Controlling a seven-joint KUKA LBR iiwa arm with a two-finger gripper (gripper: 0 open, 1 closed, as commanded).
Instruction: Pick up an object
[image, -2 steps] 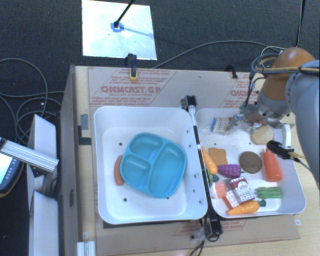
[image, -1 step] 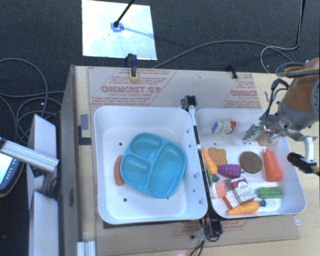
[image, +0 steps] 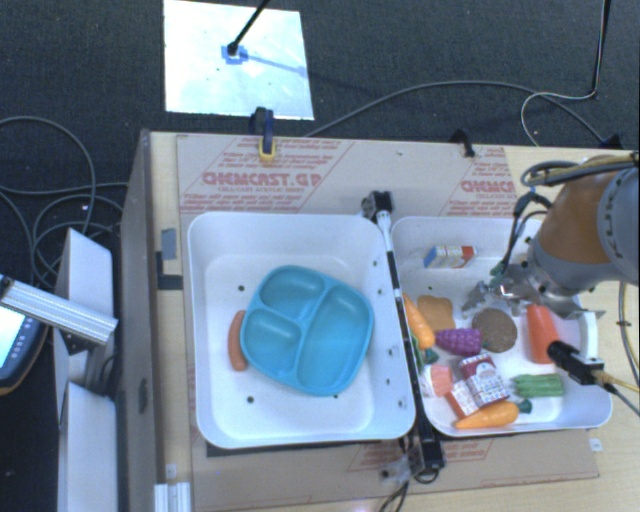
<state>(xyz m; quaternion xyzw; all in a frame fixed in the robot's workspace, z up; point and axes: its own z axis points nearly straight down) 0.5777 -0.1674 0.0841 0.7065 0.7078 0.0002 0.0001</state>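
Observation:
My gripper (image: 488, 294) hangs low over the right bin (image: 500, 232), just above and left of a brown round patty (image: 494, 330). Beside the patty lie purple grapes (image: 458, 341) on its left and a red-orange piece (image: 540, 333) on its right. A tan bread slice (image: 436, 309) and an orange carrot (image: 418, 323) sit near the bin's left wall. A small white, blue and red pack (image: 448, 256) lies at the back. Toward the front are a red-and-white box (image: 480, 379), a green piece (image: 538, 384) and a second carrot (image: 487, 415).
The left bin (image: 215, 260) holds a blue divided plate (image: 305, 328) and an orange-brown sausage (image: 236, 340) by its left side. The grey arm with its orange band (image: 578, 222) covers the right bin's back right corner. A black part (image: 570, 362) juts over the right rim.

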